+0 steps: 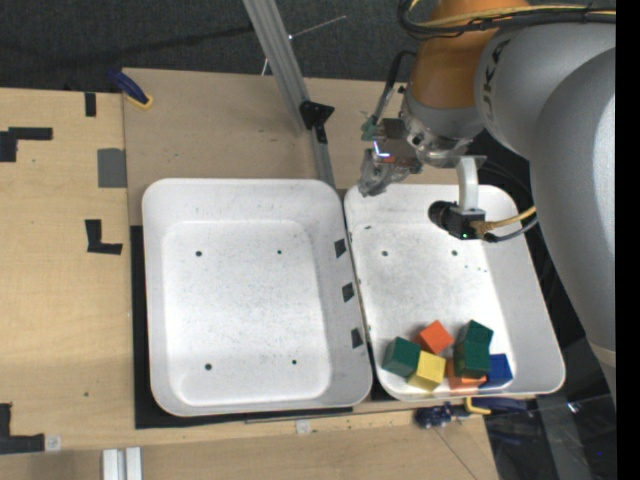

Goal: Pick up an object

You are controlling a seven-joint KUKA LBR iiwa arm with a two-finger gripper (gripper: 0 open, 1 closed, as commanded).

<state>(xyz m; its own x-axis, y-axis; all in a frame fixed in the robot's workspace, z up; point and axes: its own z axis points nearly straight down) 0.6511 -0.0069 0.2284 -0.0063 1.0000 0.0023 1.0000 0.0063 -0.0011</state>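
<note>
Several small blocks lie clustered at the near end of the right bin: a dark green block, an orange block, a yellow block, a second green block and a blue block. My gripper hangs over the far left corner of the right bin, well away from the blocks, pointing down at the bin's rim. Nothing shows between its fingers.
The left bin sits beside the right one, their rims touching along the middle. A grey metal post slants up behind the bins. A blue-and-yellow clamp lies on the bench at far left. My arm's bulk fills the upper right.
</note>
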